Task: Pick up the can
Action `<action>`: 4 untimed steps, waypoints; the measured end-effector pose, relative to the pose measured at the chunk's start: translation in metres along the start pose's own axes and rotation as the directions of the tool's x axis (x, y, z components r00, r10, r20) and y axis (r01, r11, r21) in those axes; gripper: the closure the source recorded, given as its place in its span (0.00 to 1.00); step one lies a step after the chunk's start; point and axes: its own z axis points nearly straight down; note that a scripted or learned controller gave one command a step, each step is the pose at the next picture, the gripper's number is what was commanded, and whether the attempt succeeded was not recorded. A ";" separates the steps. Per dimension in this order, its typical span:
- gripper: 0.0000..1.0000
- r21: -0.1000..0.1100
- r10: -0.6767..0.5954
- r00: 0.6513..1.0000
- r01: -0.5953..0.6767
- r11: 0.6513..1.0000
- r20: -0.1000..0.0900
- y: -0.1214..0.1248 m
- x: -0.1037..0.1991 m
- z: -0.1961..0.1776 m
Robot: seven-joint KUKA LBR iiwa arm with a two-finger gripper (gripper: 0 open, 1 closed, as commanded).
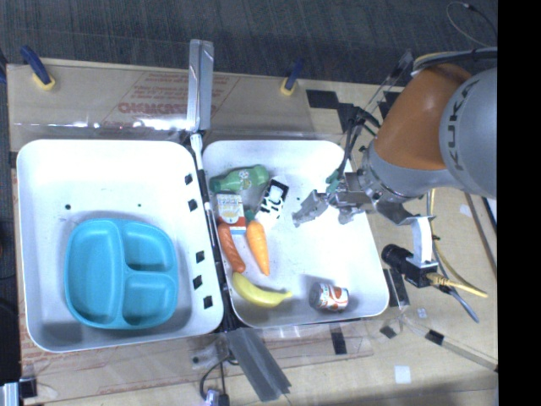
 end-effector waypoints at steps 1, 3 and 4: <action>1.00 0.007 -0.006 1.000 0.006 1.000 -0.001 0.001 0.000 -0.006; 0.00 -0.001 0.000 1.000 0.000 1.000 0.000 -0.049 -0.059 0.075; 0.00 -0.004 -0.034 0.999 0.034 0.999 0.000 -0.047 -0.057 0.138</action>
